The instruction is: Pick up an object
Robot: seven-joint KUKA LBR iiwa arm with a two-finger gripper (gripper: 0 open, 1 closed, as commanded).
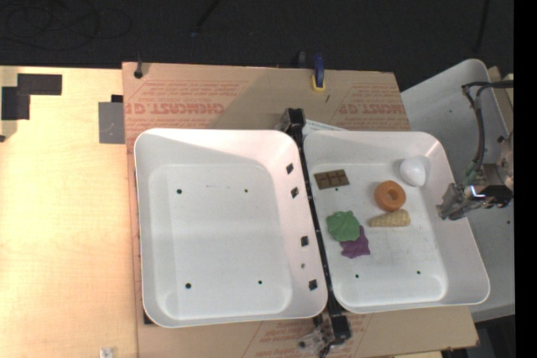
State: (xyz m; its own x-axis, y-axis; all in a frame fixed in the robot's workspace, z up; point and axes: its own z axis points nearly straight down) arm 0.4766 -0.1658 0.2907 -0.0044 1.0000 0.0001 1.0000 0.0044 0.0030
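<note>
Bins on your bench, seen from the overhead camera: left bin (159, 180) and right bin (453, 281) sit side by side, touching along the middle. Contents of your right bin: brown chocolate bar (331, 179), white ball (413, 171), orange ring (389, 195), pale yellow corn-like piece (390, 220) just below the ring, green lump (342, 225) touching a purple lump (357, 246). Your gripper (453, 205) sits at the right bin's right rim, apart from every item; whether its fingers are spread or closed cannot be told.
</note>
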